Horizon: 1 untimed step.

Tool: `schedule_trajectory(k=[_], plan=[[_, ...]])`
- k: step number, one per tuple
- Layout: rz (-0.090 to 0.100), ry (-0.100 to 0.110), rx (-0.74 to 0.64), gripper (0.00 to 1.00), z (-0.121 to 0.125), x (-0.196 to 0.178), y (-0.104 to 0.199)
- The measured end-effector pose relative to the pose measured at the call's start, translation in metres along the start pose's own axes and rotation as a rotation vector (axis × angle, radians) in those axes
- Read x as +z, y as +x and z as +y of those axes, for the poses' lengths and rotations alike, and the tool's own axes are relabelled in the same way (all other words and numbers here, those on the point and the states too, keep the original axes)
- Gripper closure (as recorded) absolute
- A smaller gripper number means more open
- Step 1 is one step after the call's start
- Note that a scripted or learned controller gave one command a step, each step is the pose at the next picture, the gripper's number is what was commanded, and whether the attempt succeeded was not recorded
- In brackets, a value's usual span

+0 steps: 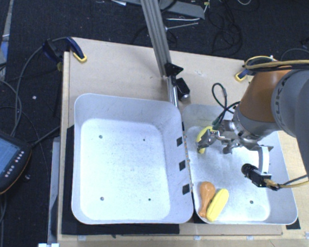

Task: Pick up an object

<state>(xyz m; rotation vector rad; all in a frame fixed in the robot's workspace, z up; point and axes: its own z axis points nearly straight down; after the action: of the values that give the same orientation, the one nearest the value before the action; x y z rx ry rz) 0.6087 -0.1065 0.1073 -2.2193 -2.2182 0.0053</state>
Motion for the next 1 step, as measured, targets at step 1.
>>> schedule_trajectory(k=[1], plan=[[0.000, -0.004, -0.001, 0.00, -0.0001, 0.0125, 0.0002]])
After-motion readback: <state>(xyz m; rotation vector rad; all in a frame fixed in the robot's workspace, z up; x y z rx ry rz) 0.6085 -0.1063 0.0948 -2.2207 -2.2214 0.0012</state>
